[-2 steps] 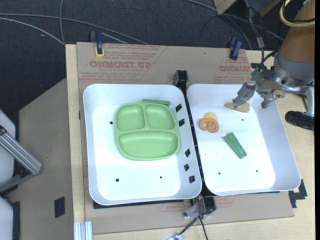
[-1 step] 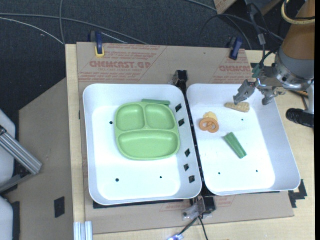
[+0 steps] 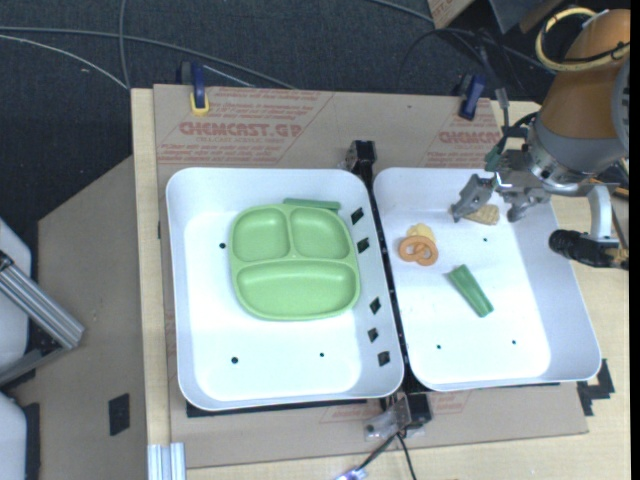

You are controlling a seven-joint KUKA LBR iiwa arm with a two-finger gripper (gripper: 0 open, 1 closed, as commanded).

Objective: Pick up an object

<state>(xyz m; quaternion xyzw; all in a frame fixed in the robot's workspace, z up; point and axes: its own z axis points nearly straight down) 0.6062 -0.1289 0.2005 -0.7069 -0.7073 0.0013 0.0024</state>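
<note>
White plastic bins sit side by side; the right bin (image 3: 560,348) holds a tan piece (image 3: 486,213), an orange ring toy (image 3: 419,248) and a green stick (image 3: 469,290). The gripper (image 3: 494,204) hangs with fingers spread wide just over the tan piece, holding nothing. I think it should go down straight, keep the piece centered between both fingers, then close gently before lifting.

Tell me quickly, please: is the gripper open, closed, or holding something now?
Gripper: open, holding nothing; its fingers are spread above a small tan object in the right bin.
</note>
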